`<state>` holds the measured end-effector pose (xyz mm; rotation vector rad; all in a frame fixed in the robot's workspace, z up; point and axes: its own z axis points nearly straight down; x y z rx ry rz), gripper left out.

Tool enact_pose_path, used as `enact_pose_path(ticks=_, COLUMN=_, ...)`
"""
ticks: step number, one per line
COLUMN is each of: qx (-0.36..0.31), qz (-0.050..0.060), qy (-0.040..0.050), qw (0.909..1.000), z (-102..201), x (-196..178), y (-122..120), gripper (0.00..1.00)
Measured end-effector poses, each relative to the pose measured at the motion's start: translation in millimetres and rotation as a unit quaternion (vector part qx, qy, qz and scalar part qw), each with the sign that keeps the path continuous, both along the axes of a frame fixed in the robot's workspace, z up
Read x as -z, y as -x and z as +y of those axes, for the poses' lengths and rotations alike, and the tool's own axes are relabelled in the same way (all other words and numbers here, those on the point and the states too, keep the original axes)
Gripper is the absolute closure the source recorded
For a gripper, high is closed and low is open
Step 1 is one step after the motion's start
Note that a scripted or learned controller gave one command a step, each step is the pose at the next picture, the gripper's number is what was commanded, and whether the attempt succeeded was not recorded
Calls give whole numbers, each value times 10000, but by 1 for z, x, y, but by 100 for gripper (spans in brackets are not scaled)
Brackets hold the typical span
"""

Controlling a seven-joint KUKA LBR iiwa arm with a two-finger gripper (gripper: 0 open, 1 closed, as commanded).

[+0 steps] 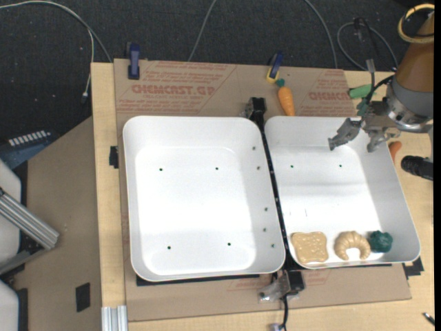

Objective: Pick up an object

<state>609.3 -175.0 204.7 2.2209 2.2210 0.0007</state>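
— White bins, and the gripper [358,134] hangs over the right bin's [331,192] far right corner, fingers spread, nothing between them.

— Where's anything to pick?

— Near edge of that bin: a toast slice [309,247], a croissant [352,245], a green lump [380,240] in a row. It's the approach, I'd say; next it must travel nearer and descend.

White bins [200,133] hold tan toast [309,247], croissant [352,245], teal lump [380,240].
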Motion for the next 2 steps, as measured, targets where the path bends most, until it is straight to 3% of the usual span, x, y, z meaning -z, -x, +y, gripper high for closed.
enact_pose_path(ticks=1, qx=-234, qz=48, qy=-13, qw=9997, z=21, x=114, y=-14, gripper=0)
enact_pose_path(ticks=2, qx=31, qz=-7, qy=10, qw=10000, z=-11, x=62, y=116, gripper=0)
